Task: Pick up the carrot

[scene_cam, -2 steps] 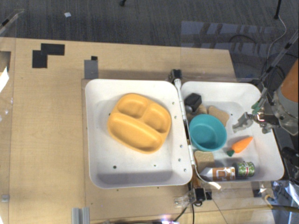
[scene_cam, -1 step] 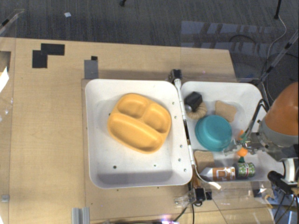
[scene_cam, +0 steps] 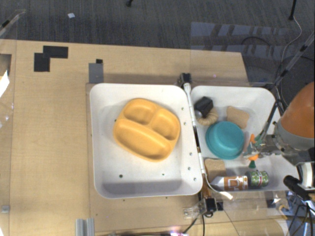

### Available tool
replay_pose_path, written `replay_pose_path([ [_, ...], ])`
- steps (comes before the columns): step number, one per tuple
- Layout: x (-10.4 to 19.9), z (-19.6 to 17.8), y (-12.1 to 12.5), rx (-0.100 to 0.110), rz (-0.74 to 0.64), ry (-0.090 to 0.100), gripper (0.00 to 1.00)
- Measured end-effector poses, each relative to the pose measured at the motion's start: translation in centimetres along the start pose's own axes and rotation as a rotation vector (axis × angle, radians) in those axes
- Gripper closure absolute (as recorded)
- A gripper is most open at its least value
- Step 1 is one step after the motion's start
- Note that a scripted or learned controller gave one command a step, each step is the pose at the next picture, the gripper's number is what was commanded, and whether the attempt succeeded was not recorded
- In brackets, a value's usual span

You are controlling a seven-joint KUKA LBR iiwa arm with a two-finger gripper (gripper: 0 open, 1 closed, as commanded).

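Observation:
The carrot (scene_cam: 253, 157) is a small orange piece with a green tip. It lies in the right bin (scene_cam: 266, 93), just right of the teal bowl (scene_cam: 225, 139) and above the bottle (scene_cam: 242, 181). My gripper (scene_cam: 259, 148) reaches in from the right and sits directly over the carrot, covering its middle. Orange shows both above and below the gripper's tip. I cannot make out whether the carrot is between the jaws. The arm's orange band (scene_cam: 301, 113) fills the right edge.
A yellow divided plate (scene_cam: 147, 128) lies in the left bin (scene_cam: 103, 181). The right bin also holds a black object (scene_cam: 203, 104), a tan lump (scene_cam: 237, 116), a beige ring (scene_cam: 207, 116) and a brown block (scene_cam: 215, 166). Cables run along the front edge.

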State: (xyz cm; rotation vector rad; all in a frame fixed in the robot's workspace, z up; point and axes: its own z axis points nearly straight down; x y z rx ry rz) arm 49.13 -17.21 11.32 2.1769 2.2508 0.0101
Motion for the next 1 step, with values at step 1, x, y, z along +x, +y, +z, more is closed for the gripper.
replay_pose_path([
  [1,5.69,-5.11,0.09,0.005,0.097,0.004,1.0],
])
